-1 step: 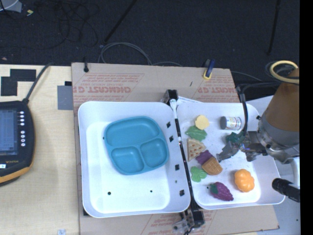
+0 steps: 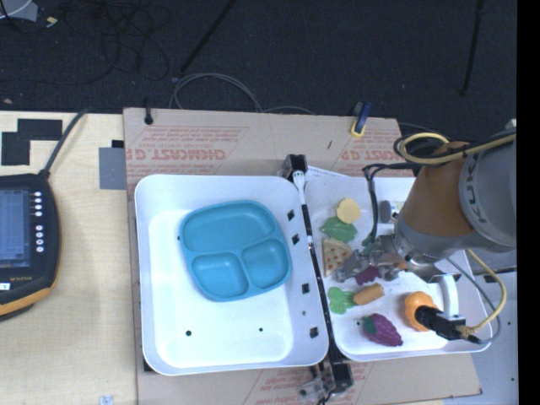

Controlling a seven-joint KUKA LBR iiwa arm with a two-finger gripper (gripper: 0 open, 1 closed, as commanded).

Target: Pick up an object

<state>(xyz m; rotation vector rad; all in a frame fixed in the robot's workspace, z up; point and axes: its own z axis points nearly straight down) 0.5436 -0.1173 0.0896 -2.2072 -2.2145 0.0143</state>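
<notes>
I see a pale wooden counter [image 2: 67,327] with a flattened cardboard sheet [image 2: 211,146] under two white bins; beyond it the floor is dark carpet with loose black cables [image 2: 126,32]. A handheld control pendant [image 2: 21,234] lies far off to the gripper's left, past the left bin [image 2: 160,327], which carries a blue divided plate [image 2: 236,250].

The gripper [image 2: 371,264] is down in the right bin [image 2: 472,344], low over the toy food. I cannot tell how it is set from here, since the wrist hides it.

Right at the gripper's tip lies a small dark purple piece [image 2: 368,273]; whether it is gripped I cannot tell. Just below the gripper sits a hot dog [image 2: 368,294], its long axis running left to right, with a green piece [image 2: 339,299] at its left end. A waffle [image 2: 337,254] lies just left, a yellow piece [image 2: 348,210] above, purple grapes [image 2: 382,329] below, slanting down-right, and an orange [image 2: 416,308] to the lower right.
</notes>
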